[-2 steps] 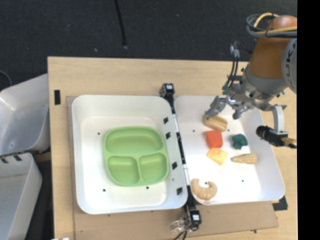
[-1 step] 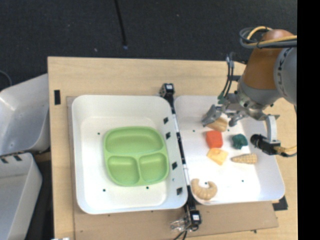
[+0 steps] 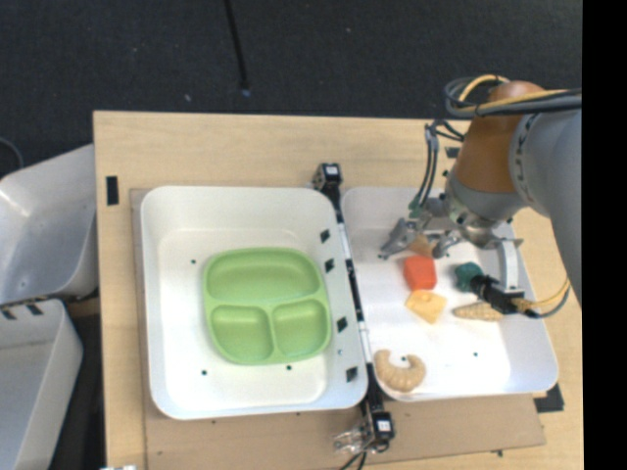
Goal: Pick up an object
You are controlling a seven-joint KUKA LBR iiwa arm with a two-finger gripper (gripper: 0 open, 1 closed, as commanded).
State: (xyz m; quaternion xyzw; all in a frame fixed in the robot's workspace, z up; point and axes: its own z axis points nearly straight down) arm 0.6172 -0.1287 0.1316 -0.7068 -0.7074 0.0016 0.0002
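words: none to read | numbers: none to read | labels or signs: none to read on the bins, the tray, the toys or the table

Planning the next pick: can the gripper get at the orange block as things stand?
Probably yes. The gripper hangs just above the orange block in the right bin, and nothing lies over the block; the yellow piece sits close below it.

divided tray (image 3: pixel 265 304) in left bin (image 3: pixel 157 262), 4 small items in right bin (image 3: pixel 529 360), hand (image 3: pixel 423 240) above them
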